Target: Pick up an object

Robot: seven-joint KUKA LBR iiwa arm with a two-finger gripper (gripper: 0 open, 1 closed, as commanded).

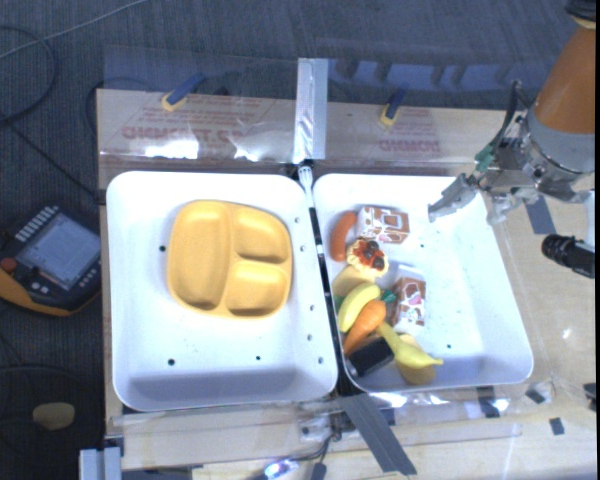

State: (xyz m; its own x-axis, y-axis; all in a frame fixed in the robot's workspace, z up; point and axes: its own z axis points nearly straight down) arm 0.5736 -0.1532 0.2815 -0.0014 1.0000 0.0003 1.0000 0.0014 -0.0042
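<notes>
Nearest the camera, the right bin holds a toy-food pile along its left wall: yellow banana, black block, orange carrot, small carton, then a sausage and a printed box further back. Hand hovers over the bin's far right part, holding nothing; can't tell if it's open or closed. The pile lies to the hand's left and nearer the camera; printed box looks the closest target. Carrot's long axis runs diagonally. Left bin carries a yellow divided tray. White bins sit on the table; dark carpet, cables and a pendant at left.
</notes>
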